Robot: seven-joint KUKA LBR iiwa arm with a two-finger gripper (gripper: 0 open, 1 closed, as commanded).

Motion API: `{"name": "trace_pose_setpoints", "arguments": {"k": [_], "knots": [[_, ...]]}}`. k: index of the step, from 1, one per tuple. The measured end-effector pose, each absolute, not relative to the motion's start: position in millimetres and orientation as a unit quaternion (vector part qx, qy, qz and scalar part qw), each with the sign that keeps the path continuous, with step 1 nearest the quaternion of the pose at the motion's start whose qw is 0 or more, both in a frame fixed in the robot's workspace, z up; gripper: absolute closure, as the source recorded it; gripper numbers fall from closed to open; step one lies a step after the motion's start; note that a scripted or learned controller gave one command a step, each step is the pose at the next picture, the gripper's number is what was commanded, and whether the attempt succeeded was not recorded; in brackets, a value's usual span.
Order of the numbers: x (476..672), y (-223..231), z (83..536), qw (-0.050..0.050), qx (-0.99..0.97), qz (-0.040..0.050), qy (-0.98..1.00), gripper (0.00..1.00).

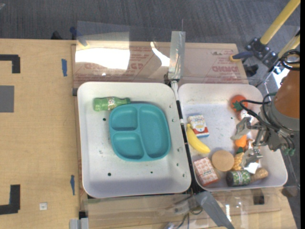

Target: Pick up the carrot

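One gripper (pixel 248 144) is hovering over the carrot (pixel 243 142); its state cannot be told; descending squarely is looking advisable.

Clearly a robotics lab, set up for grasping trials. Two shallow white bins (pixel 90 142) side by side on a plywood tabletop (pixel 33 128), black tape markers (pixel 12 63) and blue tape tabs (pixel 64 67) stuck to the wood, clear plastic sheeting (pixel 143 61) taped behind the bins. Grey carpet (pixel 143 8) beyond, a yellow-legged stand (pixel 281 15) at right, and toy food such as a plastic banana (pixel 196 141) as test props.
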State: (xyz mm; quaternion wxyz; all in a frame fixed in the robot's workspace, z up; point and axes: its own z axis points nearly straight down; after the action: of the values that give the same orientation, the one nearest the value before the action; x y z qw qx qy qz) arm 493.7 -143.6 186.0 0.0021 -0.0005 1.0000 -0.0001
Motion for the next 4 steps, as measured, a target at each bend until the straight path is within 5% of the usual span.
{"name": "trace_pose_setpoints", "arguments": {"k": [1,2,3,4], "knots": [[524.5,-152,98,0.005,-0.012,-0.0011,1.000,0.00],[525.2,-150,106,0.006,-0.013,-0.0009,1.000,1.00],[548.4,-176,263,0.009,-0.082,-0.0034,0.997,1.00],[505.3,-102,143,-0.003,0.000,0.0025,1.000,1.00]]}}
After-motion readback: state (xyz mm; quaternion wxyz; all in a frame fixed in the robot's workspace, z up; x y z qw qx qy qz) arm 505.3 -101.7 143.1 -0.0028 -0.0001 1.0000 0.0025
